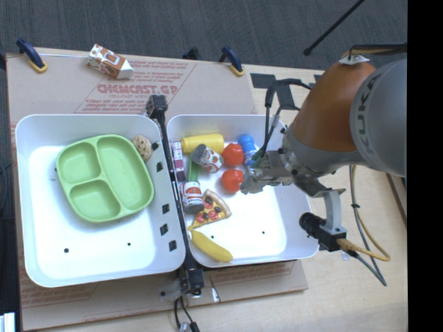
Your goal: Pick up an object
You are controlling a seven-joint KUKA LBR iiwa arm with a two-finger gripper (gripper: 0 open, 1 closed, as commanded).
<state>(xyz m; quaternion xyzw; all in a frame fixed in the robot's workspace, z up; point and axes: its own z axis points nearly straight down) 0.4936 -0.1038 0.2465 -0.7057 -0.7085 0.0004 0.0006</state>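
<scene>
Here a red ball is taken as the likeliest target, lying toward the middle of the right bin, just beside the gripper. It is judged light, stiff and smooth, apt to roll away, so it should be taken across its widest part. A second red ball, a blue ball and a yellow block are found near the bin's far edge. A banana is seen by its near edge.

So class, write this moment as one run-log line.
gripper: low in right bin | nearest: red ball | grasp: none seen | green tray: left bin
</scene>
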